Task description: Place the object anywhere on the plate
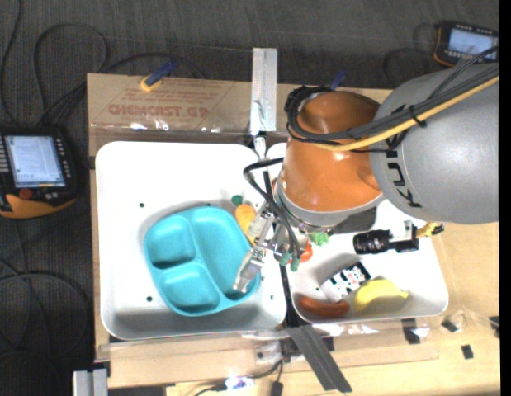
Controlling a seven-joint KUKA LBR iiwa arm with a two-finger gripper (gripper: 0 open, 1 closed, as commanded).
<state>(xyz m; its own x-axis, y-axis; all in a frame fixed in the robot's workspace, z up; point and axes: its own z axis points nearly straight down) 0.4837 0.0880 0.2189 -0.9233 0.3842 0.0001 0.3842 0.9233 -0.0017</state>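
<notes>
My gripper (253,264) hangs over the blue plate's (193,258) right rim; whether it grips anything, I cannot tell. An orange carrot-like object (245,215) with a green tip sits just above it, long axis toward upper left.

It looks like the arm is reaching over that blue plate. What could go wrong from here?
The gripper hangs right at the blue plate's near rim, close to the wall between the bins; it might knock or tip the plate. An orange toy lies just beyond the plate's edge and may be nudged aside. Whether the gripper carries anything cannot be made out, so the drop might deliver nothing.
</notes>
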